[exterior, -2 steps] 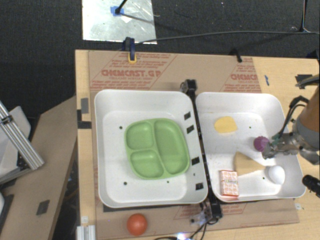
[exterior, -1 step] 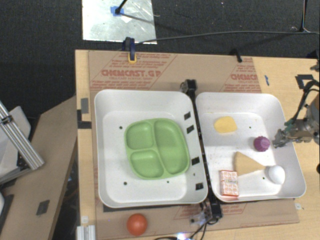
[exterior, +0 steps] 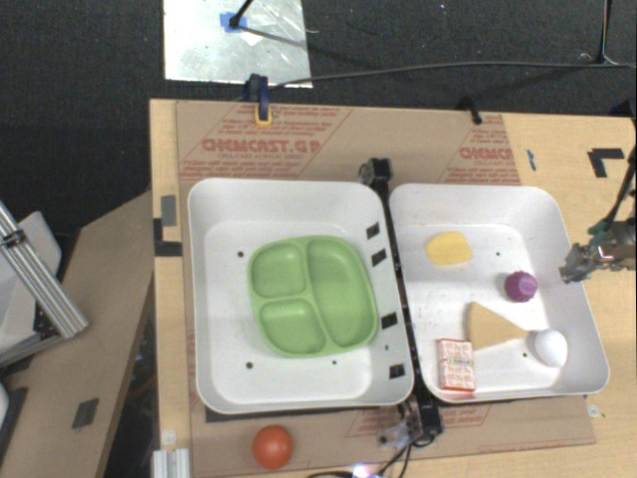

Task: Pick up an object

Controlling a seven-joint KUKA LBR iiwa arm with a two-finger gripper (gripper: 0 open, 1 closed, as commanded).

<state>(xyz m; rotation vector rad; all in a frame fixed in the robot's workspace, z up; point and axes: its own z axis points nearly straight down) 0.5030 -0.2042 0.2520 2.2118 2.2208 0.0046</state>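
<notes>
Nothing picked up yet, so task barely begun. End effector [exterior: 587,262] just poking in at right edge of tabletop [exterior: 299,132], hanging over right rim of right bin [exterior: 478,199]; too small & blurry, so can't tell if apart or together, & nothing seen in it. All stuff lying loose in right bin: yellow blob [exterior: 449,248] near back middle, purple ball [exterior: 521,286] close to right wall & nearest to end effector, tan wedge [exterior: 490,329] in middle-front, white egg [exterior: 546,347] by front right corner touching tip of wedge, little red & white box [exterior: 456,363] at front left corner of that bin. Left bin [exterior: 224,267] w/ green tray [exterior: 312,296] in middle, 3 compartments, nothing in them. Orange ball [exterior: 273,446] outside bins, on tabletop near front edge. Left to do, prob: go down over one thing (purple ball looks closest), close on it, lift up. Whole grab & lift not done.
</notes>
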